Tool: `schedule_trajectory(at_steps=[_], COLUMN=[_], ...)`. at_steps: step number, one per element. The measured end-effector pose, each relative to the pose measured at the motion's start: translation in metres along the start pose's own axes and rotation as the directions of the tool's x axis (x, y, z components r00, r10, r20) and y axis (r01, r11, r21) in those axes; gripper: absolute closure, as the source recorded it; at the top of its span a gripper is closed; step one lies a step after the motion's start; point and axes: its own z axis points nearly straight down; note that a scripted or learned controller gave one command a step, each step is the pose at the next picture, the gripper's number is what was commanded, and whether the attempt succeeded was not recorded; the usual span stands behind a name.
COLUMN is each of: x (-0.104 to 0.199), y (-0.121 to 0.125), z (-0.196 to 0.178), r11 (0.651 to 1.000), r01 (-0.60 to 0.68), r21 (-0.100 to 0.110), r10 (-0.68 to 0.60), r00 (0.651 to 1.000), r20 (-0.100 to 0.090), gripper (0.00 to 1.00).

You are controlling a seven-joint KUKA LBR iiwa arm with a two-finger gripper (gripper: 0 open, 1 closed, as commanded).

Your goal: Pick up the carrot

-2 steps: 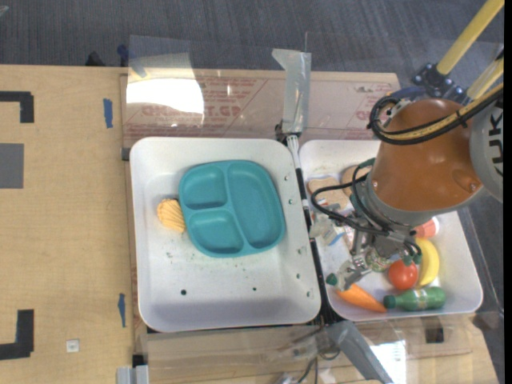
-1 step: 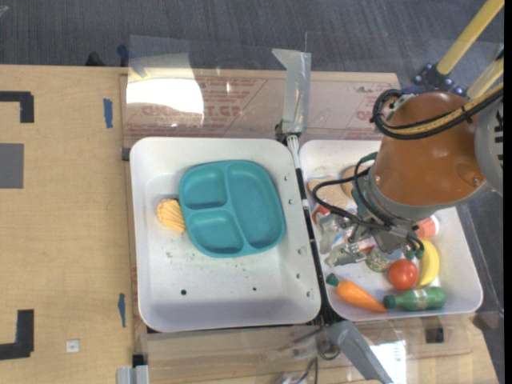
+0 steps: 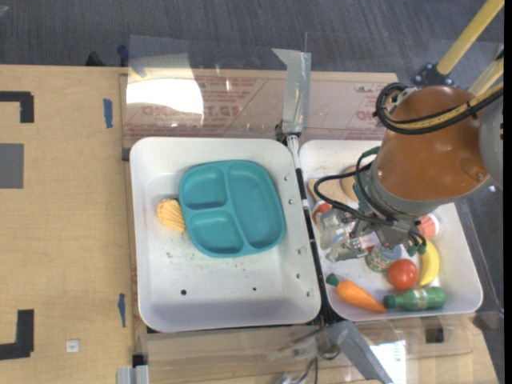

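Observation:
The carrot [image 3: 358, 295], orange with a green tip, lies at the front left of the right bin [image 3: 468, 294], pointing toward the front right. My gripper [image 3: 350, 240] hangs over the left middle of that bin, a short way behind the carrot and apart from it. The orange-banded wrist [image 3: 428, 150] hides much of the bin's back half.
A red tomato [image 3: 402, 274], a yellow banana [image 3: 432, 263] and a green vegetable [image 3: 416, 298] crowd the carrot's right side. The left bin [image 3: 160, 294] holds a teal divided plate [image 3: 232, 207] and a yellow shell-shaped item [image 3: 170, 213]. A ridge [image 3: 308, 238] separates the bins.

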Motion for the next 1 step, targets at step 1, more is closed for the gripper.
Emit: schedule_trajectory(at_steps=[1], x=[0.0133], y=[-0.0830], z=[0.0122], r11=[1.000], r01=[-0.024], r21=[0.001], r10=[0.024], r00=[1.000], r20=[-0.013], gripper=[1.00])
